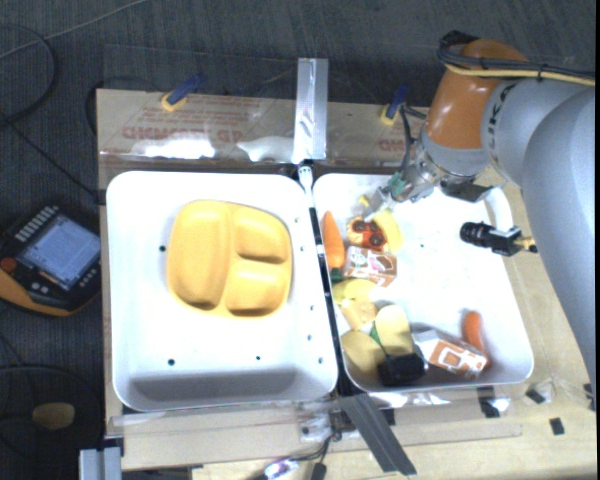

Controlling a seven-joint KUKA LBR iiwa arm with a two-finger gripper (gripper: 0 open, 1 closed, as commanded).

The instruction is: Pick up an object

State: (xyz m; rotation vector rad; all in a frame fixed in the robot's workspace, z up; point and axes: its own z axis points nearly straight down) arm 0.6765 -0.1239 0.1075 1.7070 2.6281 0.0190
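End effector (395, 188) hovered over right bin (500, 268), approach step; grip state couldn't be told, probably empty; next: descend onto carrot (332, 240)

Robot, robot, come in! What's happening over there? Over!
Gripper low at right bin's far edge. Nothing seen held. Toy carrot nearby. Yellow tray in left bin.
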